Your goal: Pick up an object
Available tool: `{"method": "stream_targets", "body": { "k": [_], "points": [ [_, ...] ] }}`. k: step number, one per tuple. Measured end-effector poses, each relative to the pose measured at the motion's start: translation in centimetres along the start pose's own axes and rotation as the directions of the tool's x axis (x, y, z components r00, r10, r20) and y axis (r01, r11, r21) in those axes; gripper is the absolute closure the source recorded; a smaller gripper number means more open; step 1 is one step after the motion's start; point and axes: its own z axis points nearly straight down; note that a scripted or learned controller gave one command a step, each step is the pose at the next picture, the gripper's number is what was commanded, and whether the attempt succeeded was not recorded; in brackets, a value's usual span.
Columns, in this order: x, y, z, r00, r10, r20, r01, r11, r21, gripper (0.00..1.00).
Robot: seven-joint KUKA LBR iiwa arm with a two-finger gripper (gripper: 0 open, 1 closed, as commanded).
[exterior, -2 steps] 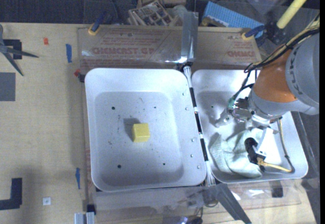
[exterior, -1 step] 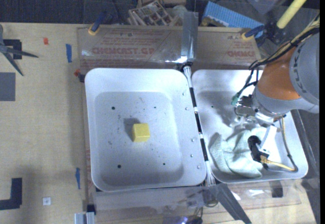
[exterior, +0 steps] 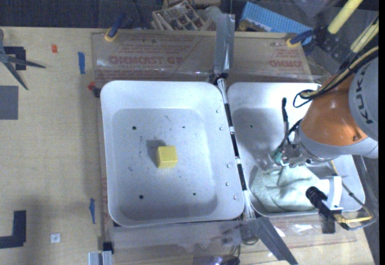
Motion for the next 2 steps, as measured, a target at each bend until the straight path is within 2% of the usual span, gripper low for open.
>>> {"method": "stream_targets", "body": {
  "k": [1,2],
  "points": [
    [-5.7,2.8,-5.6,0.999,0.054,0.000,-0.054,0.998,0.012,1.00],
    [-3.2,-1.1,-0.1,0.945,-0.326,0.002,0.326,0.945,0.000,1.00]
  ]
}}
